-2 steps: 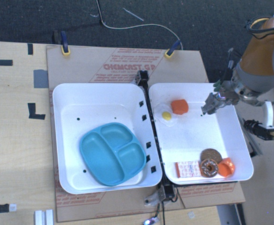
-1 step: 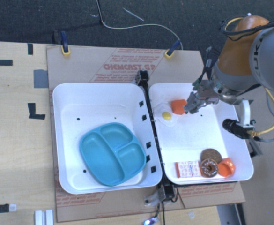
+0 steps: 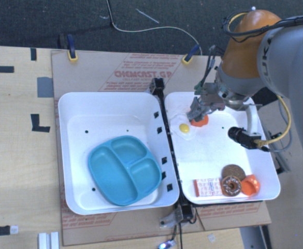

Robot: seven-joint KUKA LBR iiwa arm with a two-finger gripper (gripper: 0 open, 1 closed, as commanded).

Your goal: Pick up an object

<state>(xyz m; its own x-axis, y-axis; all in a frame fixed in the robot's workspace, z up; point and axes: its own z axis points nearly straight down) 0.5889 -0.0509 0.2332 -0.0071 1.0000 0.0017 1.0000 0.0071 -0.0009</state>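
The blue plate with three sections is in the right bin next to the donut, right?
Not quite. The camera view shows the blue plate in the left bin. The donut is in the right bin.

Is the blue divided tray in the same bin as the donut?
No: the blue tray lies in the left bin, the donut in the right bin.

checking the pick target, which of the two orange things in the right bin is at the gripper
The orange piece at the bin's far end, right under the gripper. The other orange thing sits in the near corner beside the donut.

Small orange object (image 3: pixel 200 121) — right bin's far end — beside a yellow piece (image 3: pixel 184 129).
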